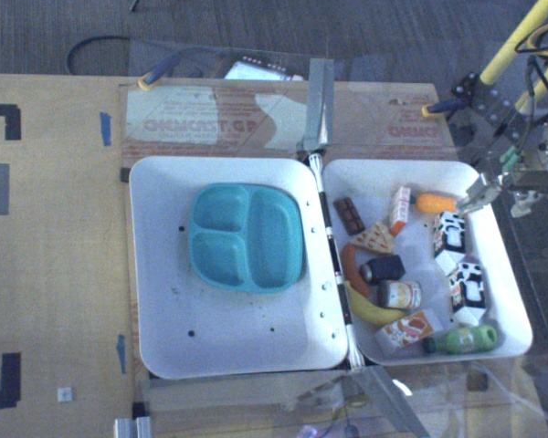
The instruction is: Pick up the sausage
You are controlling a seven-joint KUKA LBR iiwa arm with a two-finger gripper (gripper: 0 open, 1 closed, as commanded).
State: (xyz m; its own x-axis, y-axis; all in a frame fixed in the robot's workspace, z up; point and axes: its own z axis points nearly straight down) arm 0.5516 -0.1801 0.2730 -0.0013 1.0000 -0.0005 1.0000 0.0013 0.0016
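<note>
The sausage [350, 265] is a short reddish-orange link lying along the left wall of the right bin [511, 290]. Its lower end meets a yellow banana [370, 308], and a cheese wedge [374, 238] sits just to its upper right. My gripper [482, 193] hangs over the far right corner of the right bin, beside an orange carrot [436, 203] and a black-and-white carton [451, 232]. It is well to the right of the sausage and nothing shows in it.
The right bin also holds a chocolate bar [349, 214], a black cylinder [382, 268], a small can [399, 294], a green bottle [461, 339] and several cartons. A teal divided plate [247, 237] lies in the left bin [155, 318].
</note>
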